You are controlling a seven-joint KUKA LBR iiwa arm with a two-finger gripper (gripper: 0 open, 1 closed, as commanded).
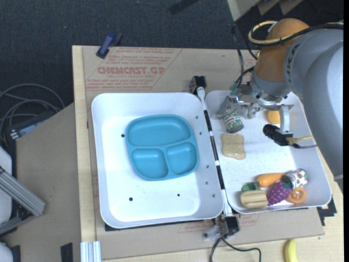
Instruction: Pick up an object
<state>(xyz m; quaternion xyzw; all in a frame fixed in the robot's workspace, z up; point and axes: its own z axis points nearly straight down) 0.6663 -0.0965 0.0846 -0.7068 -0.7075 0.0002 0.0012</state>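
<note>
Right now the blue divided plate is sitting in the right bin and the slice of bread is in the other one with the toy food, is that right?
Not quite. The camera view shows the blue divided plate in the left bin, not the right one. The slice of bread does lie in the other bin, with the toy food.

Glossy plastic tray (perhaps smooth)

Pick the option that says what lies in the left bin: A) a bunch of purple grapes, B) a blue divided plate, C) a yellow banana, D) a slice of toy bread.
B: the blue divided plate lies alone in the left bin; the bread slice and grapes sit in the right bin.
</note>
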